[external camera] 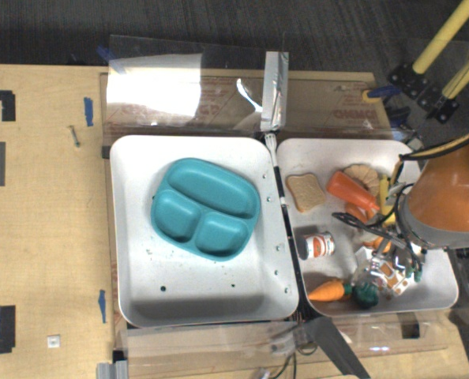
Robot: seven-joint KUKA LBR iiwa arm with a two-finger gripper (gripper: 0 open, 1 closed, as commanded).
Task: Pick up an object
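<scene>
The right bin holds several small items. A slice of toy bread lies at its upper left, with an orange-red block and a tan round piece beside it. A small white and orange can lies on its side near the bin's left wall. A toy carrot with a green top rests by the front edge. My gripper hangs low in the right bin, just right of the can and above the carrot's green top, under the orange wrist band.
The left bin carries a teal divided plate in its middle. A metal divider stands behind the seam between the bins. Yellow bars cross the upper right corner. Wooden bench lies to the left.
</scene>
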